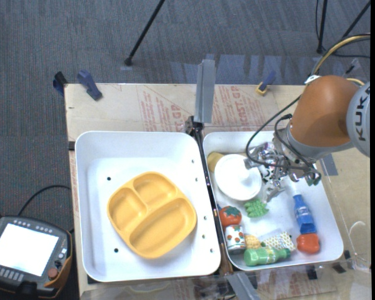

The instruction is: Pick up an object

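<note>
I was in the approach step: my gripper (272, 181) hung low over the right bin (333, 230), just beside the white bowl (236, 179) and above the green leafy toy (256, 209). Nothing showed between my fingers, and the tangle of metal and cable at my wrist hid them well enough that I could not tell whether they stood apart or together. By my judgement the pick had not yet been made.

No single object was named for me, so any item in the right bin would have served. The green leafy toy lay nearest, at about seven o'clock from my gripper; the white bowl sat at nine o'clock, with a yellowish piece (214, 161) tucked behind it at its ten o'clock. A blue bottle (303, 213) lay at four o'clock from me, an orange-red lump (308, 244) below it at the bin's five o'clock corner. Along the bin's six o'clock edge lay a green bottle (266, 255) and a patterned packet (280, 239); a tomato-like toy (230, 215) and a small printed can (235, 236) sat at its seven o'clock side.

The left bin (90, 230) held a yellow divided plate (151, 214) at its centre.

The next move, as I judged it, called for settling on one target, centring over it and descending squarely, since the items lay crowded.
</note>
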Motion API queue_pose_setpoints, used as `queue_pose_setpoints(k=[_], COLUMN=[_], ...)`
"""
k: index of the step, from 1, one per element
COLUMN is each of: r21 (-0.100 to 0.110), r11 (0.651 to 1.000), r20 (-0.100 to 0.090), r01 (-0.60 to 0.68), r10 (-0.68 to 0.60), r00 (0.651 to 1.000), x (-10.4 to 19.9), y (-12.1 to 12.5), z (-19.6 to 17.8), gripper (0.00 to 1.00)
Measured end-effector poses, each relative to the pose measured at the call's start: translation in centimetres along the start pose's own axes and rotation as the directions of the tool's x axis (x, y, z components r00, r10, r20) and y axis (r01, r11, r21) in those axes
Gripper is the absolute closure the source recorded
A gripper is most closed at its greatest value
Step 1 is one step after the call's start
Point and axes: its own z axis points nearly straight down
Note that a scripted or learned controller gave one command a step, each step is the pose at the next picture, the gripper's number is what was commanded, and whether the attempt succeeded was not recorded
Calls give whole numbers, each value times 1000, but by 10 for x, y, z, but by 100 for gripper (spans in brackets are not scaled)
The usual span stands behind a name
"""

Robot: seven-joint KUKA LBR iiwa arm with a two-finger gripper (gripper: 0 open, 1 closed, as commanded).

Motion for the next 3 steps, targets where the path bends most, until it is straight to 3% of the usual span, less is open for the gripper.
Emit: queue_pose_setpoints(k=[1, 2, 3], r21=[-12, -18, -19], r11=[999, 997, 997], r20=[-27, -50, -47], r01=[-44, -80, -72], r10=[44, 79, 71], r00=[999, 996, 996], x=[37, 109, 106], y=[-75, -57, -55], z=[27, 33, 24], gripper=[0, 0, 100])
